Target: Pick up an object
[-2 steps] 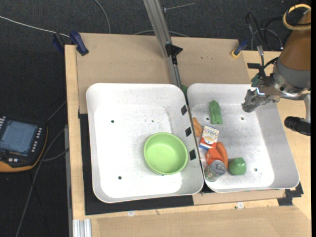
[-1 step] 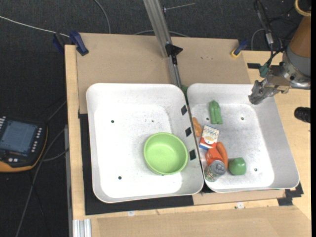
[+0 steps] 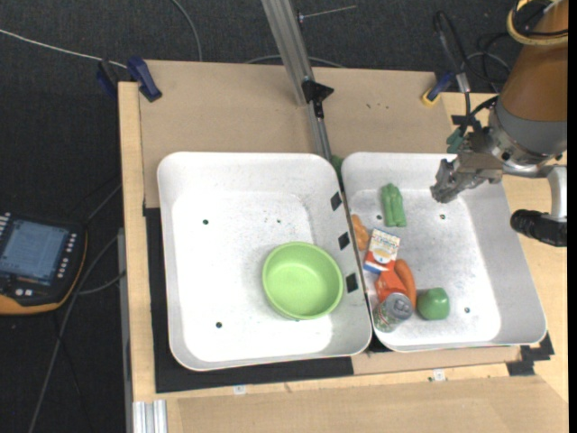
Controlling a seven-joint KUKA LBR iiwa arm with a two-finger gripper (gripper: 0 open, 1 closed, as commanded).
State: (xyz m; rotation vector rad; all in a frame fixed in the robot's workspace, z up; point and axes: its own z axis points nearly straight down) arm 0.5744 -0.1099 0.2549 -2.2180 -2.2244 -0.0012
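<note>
Pincer (image 3: 444, 189) hangs over the right bin (image 3: 505, 269), upper area; its opening cannot be judged, view too blurred. Green stick (image 3: 392, 205) lies just beside it. Green bowl (image 3: 303, 280) occupies left bin (image 3: 194, 242).

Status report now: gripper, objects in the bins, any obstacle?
Gripper above right bin, nothing held. Green block nearest, lying free. Green bowl in left bin. Path clear.
</note>
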